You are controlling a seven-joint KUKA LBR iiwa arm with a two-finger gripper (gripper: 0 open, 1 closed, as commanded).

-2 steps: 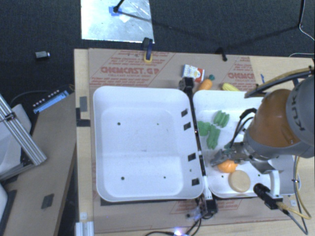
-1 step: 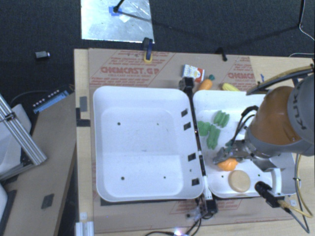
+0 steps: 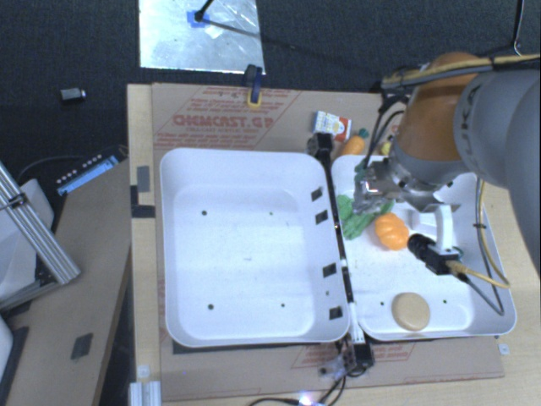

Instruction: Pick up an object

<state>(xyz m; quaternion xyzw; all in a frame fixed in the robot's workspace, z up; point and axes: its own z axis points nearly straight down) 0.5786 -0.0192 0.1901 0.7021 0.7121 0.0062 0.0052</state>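
Found arm (image 3: 478, 117) reaching in from the right, over right bin (image 3: 486, 311). Located claw (image 3: 368, 191) low over upper left part of that bin, close to the wall shared with left bin (image 3: 245, 252). Could not judge claw state, open or closed, from this slant. Could not confirm a grip on anything.

Logged contents of right bin:
- Green piece (image 3: 353, 218) lying just below and left of claw, against the left wall. Could not tell contact with claw.
- Orange lump (image 3: 390, 232) on the bin floor, just right of green piece and below claw.
- Tan disc (image 3: 412, 310) flat near the lower edge, well apart from claw and from the other items.
- Second orange item (image 3: 353, 146) at the upper left corner, partly hidden behind the wrist.

Noted red-and-white packet (image 3: 331, 125) beside that corner. Could not tell inside or outside the rim.

Saw both bins seated side by side on printed cardboard (image 3: 220, 118) on the counter (image 3: 84, 294). Marked a blue-and-yellow clamp (image 3: 253, 86) at the far edge of the cardboard, above left bin. Spotted a metal sheet (image 3: 200, 24) on dark floor beyond.
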